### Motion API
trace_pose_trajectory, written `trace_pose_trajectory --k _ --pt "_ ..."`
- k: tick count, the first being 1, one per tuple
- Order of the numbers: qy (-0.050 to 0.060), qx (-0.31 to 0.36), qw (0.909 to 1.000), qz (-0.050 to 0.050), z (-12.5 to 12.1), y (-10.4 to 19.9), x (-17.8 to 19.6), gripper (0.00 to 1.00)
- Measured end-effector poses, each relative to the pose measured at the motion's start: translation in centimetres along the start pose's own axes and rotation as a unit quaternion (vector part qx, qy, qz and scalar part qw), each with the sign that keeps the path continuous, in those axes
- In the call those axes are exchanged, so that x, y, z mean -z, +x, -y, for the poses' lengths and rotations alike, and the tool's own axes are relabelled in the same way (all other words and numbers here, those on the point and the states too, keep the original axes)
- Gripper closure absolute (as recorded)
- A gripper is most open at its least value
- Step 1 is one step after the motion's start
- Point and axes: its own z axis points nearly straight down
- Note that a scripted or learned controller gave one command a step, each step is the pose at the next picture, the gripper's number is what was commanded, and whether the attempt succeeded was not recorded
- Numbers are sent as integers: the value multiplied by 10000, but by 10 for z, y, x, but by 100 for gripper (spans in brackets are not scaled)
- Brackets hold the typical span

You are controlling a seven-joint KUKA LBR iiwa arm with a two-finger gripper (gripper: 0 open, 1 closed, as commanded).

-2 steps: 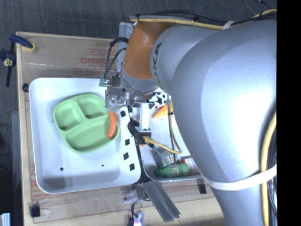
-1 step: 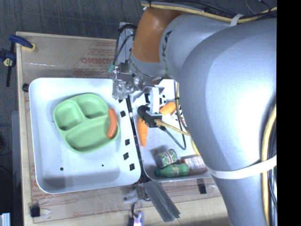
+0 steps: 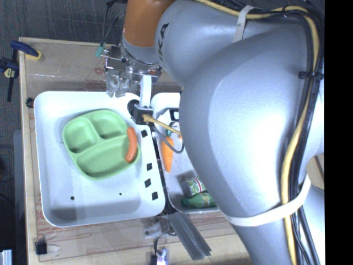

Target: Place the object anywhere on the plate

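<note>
A green divided plate (image 3: 96, 142) lies in the left white bin (image 3: 55, 203). An orange-red sausage (image 3: 131, 145) rests along the plate's right rim, lying lengthwise over the edge of the lower compartment. My gripper (image 3: 117, 84) hangs over the far edge of the left bin, above and beyond the plate, well apart from the sausage. Nothing shows beneath it.
In the right bin (image 3: 176, 206) an orange carrot (image 3: 167, 154) lies close to the dividing wall, and a green packet (image 3: 196, 195) sits toward the front. The big grey arm covers most of the right bin. Blue clamps (image 3: 25, 49) sit at the bench's far left corner.
</note>
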Motion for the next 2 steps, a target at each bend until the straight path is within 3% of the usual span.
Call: trace_pose_trajectory --k 1,2 --pt "22 -1074 9942 3 -2 -12 -22 100" --pt "20 -779 9970 3 8 3 -34 100"
